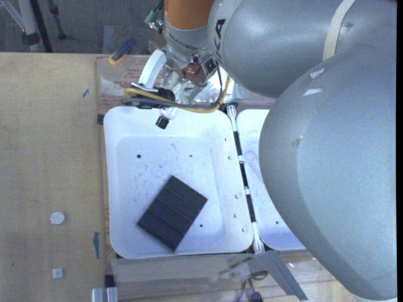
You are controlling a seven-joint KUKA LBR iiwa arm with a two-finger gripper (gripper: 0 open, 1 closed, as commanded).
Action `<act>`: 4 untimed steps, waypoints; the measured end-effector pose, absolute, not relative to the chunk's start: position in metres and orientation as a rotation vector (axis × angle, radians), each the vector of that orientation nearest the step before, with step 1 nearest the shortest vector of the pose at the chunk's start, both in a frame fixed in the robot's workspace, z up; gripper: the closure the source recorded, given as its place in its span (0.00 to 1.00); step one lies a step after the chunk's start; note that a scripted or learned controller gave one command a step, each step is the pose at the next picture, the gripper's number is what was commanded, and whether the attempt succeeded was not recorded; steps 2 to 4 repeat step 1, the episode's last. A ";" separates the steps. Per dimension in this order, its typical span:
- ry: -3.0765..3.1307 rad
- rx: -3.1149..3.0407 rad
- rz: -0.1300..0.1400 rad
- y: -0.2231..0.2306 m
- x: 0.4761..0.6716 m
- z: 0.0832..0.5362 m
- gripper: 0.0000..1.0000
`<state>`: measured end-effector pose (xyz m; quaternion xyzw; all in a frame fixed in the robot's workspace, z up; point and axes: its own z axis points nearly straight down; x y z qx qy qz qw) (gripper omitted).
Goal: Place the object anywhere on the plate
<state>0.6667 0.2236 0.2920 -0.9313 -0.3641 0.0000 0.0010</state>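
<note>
A dark grey ribbed rectangular block (172, 212) lies flat and turned at an angle in the near half of the left white bin (126, 168). My gripper (162, 115) hangs over the far rim of that bin, well beyond the block and apart from it. Nothing shows in the gripper. The orange band and wrist (186, 17) rise above it. A faint curved outline in the right bin (252, 159) may be a plate's edge, but the arm hides most of it.
The big grey arm links (327, 137) cover most of the right bin. A black divider strip (242, 168) runs between the bins. The bare wooden bench (50, 168) spreads to the left, with a small white disc (57, 218) on it.
</note>
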 end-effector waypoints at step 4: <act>-1.137 -2.925 -0.004 0.223 0.668 0.302 1.00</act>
